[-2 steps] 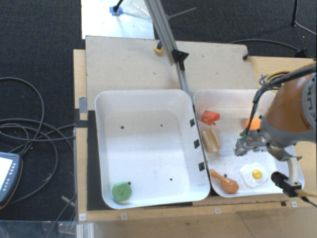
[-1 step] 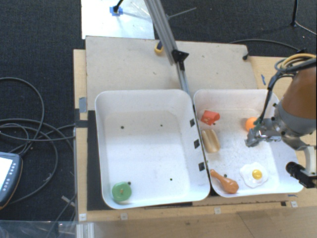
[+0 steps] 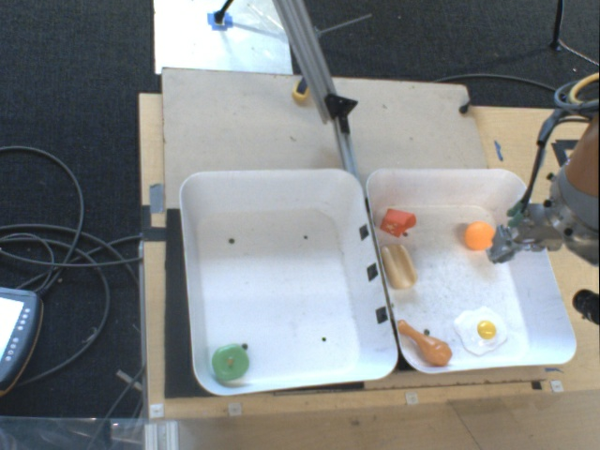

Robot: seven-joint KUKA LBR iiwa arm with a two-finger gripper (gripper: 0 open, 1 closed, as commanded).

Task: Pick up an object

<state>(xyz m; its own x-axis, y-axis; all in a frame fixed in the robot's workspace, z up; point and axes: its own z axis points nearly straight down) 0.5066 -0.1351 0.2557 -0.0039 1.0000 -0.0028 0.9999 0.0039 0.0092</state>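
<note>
A tablet-like screen (image 3: 13, 331) lies at the far left on the dark floor among loose cables (image 3: 66, 242). On the worktop (image 3: 309, 120), the left bin (image 3: 272, 204) holds a green round disc (image 3: 230, 363) in its near left corner. A grey pole (image 3: 314, 59) slants down from the top to the seam between the bins. In the right bin (image 3: 553, 336), a red block (image 3: 398, 221) sits near the dividing wall, a hot dog bun (image 3: 399, 265) lies just below it, and a drumstick-shaped brown toy (image 3: 425, 342) rests by the near rim. A toy fried egg (image 3: 483, 330) lies to the right of that. An orange ball (image 3: 479, 236) sits toward the far right, just beside the gripper (image 3: 504, 245), which is low over the bin; whether it is spread or closed cannot be told. The arm (image 3: 577, 186) enters from the right edge.
</note>
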